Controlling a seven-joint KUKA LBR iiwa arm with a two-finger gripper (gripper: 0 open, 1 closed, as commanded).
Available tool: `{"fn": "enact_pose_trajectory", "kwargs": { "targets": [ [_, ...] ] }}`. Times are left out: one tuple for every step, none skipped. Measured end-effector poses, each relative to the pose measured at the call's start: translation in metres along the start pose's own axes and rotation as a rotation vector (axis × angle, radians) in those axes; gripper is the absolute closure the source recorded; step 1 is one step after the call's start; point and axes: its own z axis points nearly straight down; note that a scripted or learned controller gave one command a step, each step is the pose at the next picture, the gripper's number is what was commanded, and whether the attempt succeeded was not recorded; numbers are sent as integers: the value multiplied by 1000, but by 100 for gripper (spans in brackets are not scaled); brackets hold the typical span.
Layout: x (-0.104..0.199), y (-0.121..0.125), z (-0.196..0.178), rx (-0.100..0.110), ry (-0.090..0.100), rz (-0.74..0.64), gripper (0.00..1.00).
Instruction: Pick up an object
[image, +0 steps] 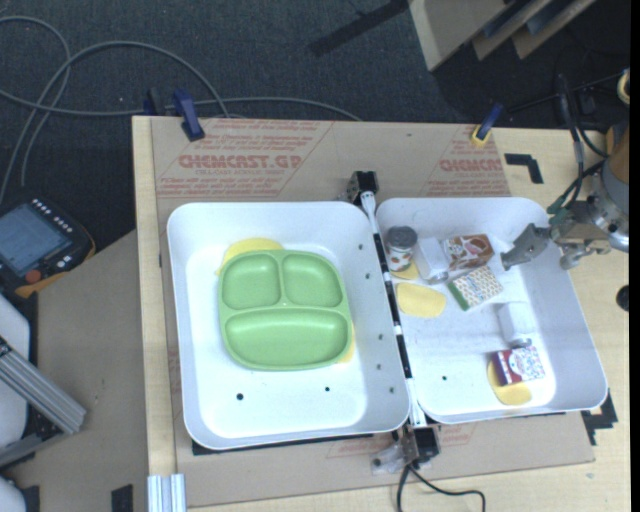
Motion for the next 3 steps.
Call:
{"fn": "enact_pose_trajectory", "kwargs": {
  "targets": [
    [19,43,137,4,2,0,0],
    [32,98,137,31,-3,10,0],
    [32,97,129,38,-3,10,100]
  ]
}}
